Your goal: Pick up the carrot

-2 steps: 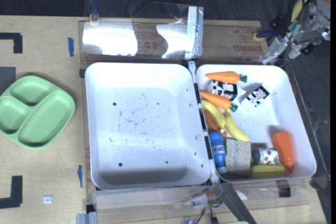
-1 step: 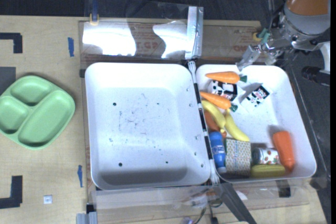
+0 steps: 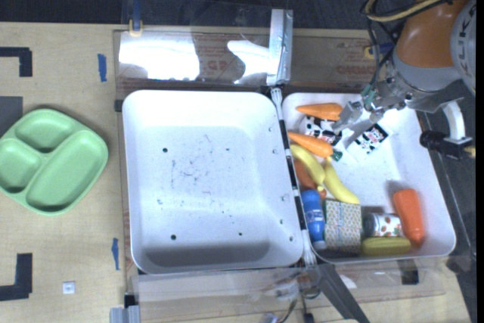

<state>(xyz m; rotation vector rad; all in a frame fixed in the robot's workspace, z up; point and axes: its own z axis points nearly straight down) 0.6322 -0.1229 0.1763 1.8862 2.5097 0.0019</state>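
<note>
Three carrot-like orange pieces lie in the right bin [image 3: 435,163]. One carrot [image 3: 310,144] lies slanted at the bin's left side, above a yellow banana [image 3: 325,176]. A second carrot [image 3: 319,110] rests near the bin's far left corner. A thicker orange one [image 3: 408,212] lies at the near right. My gripper [image 3: 342,131] reaches down-left from the orange-banded wrist [image 3: 423,41] and hangs open just right of the slanted carrot's tip. Nothing is between its fingers. A black-and-white patterned item [image 3: 370,137] is partly hidden under it.
The right bin also holds a blue bottle [image 3: 313,214], a speckled box [image 3: 344,225], a small can [image 3: 382,225] and a yellow-green piece [image 3: 386,243]. The left bin [image 3: 204,178] is beside it. A green divided plate [image 3: 49,160] sits on the bench at far left.
</note>
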